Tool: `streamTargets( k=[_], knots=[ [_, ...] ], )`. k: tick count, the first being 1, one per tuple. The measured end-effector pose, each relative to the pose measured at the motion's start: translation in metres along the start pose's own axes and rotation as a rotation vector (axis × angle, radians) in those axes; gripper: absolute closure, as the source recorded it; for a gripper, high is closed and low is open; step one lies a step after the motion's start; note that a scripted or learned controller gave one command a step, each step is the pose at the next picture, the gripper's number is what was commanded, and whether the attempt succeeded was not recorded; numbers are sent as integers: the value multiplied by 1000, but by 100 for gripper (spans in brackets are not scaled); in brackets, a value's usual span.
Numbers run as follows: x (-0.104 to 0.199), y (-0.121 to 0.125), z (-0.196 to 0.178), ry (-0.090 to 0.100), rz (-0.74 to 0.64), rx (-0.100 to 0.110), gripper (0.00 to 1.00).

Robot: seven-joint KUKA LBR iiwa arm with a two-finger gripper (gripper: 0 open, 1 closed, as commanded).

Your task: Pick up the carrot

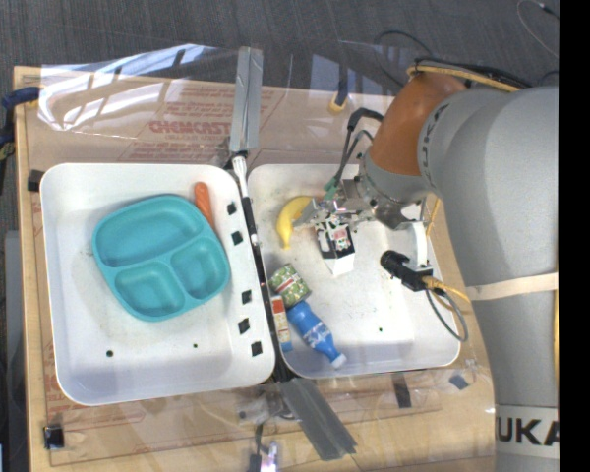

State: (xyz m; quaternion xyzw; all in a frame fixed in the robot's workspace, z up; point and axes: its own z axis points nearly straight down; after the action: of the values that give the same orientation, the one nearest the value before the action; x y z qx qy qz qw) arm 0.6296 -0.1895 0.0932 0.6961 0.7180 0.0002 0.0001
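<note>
The orange carrot [204, 202] lies in the left bin [69, 293], at its upper right, just past the top edge of the teal divided plate [162, 256] and close to the wall between the bins. My gripper [335, 240] hangs over the right bin [403, 347], near its upper middle, pointing down beside the yellow banana [292, 218]. It is well to the right of the carrot, across the divider. I see nothing between its fingers.
In the right bin lie a banana, a small green packet [288, 283] and a blue bottle [313, 331] along the left side. The grey arm [492, 195] covers the bin's right part. Black clips line the divider between the bins.
</note>
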Motion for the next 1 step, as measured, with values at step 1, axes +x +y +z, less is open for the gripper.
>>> streamTargets(
  k=[1],
  knots=[
    [1, 1, -11, 0, -6, 0, 100]
  ],
)
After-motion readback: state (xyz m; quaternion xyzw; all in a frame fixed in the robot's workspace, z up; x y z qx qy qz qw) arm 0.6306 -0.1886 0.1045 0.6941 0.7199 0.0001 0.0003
